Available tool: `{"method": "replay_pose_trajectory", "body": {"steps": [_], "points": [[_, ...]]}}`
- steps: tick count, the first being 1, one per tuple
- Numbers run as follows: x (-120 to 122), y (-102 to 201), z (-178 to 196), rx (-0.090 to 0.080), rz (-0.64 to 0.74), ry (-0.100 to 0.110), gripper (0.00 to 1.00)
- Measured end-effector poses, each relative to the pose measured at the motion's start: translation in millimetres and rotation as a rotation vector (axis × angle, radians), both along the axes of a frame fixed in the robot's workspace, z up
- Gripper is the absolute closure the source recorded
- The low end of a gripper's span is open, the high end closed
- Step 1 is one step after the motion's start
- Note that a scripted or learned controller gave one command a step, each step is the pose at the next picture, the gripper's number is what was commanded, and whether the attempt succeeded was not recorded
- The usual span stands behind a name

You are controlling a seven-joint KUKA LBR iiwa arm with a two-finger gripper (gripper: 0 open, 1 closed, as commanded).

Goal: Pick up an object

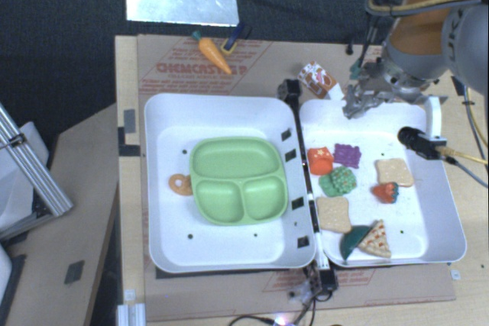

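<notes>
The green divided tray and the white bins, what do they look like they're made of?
The green divided tray looks like moulded plastic with a matte finish: uniform colour, rounded compartment edges, soft highlights. The left bin and right bin look like thin formed white plastic, smooth and slightly glossy, with rounded corners, though the view leaves this open.

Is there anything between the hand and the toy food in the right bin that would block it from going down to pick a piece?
Nothing visible blocks it. The hand is at the far edge of the right bin, and the purple piece, orange piece and green piece lie uncovered on the floor nearer the camera.
</notes>
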State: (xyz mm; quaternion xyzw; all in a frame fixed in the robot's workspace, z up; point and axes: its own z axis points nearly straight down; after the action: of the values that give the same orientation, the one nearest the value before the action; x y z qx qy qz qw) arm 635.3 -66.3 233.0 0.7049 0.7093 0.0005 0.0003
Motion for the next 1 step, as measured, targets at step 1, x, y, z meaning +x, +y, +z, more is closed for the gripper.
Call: {"method": "replay_pose_trajectory", "body": {"steps": [1], "points": [[11.8, 4.2, -15.9, -0.001, 0.0, -0.001, 1.0]]}}
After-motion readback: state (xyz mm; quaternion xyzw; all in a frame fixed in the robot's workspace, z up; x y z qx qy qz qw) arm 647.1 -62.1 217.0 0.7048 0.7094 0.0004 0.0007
